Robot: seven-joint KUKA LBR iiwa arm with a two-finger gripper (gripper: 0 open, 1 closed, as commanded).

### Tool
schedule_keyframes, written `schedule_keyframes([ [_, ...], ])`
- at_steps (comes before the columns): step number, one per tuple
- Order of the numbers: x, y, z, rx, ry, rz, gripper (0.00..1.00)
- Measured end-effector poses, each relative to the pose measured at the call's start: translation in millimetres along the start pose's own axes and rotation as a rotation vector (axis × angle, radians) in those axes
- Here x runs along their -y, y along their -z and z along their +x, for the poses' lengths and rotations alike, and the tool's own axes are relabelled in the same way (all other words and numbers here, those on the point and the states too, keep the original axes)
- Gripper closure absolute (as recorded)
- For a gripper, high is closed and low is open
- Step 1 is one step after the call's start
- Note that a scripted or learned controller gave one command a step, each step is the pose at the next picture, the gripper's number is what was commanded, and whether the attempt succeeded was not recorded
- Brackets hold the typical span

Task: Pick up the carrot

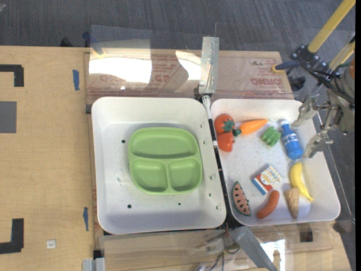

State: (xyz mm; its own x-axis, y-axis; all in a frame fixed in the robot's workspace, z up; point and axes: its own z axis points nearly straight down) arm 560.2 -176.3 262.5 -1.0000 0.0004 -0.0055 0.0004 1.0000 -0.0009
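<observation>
Wooden bench (45, 168), grey carpet (169, 10) beyond

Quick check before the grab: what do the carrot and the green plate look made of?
Carrot: probably moulded toy plastic, going by its smooth, even orange and green tip. Green plate: likely hard plastic with a matte finish, one uniform colour, rounded moulded compartments. Neither can be confirmed by look alone.

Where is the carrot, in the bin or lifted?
In the bin: the carrot lies flat on the right bin floor beside the tomato.
</observation>
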Motion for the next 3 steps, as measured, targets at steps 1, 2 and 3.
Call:
schedule_keyframes([
  [1, -37, -106, -47, -0.008, -0.239, -0.002, 0.00],
  [2, -39, -164, -60, 0.006, -0.236, 0.001, 0.00],
  [3, -68, -174, -85, -0.040, -0.457, 0.017, 0.00],
])
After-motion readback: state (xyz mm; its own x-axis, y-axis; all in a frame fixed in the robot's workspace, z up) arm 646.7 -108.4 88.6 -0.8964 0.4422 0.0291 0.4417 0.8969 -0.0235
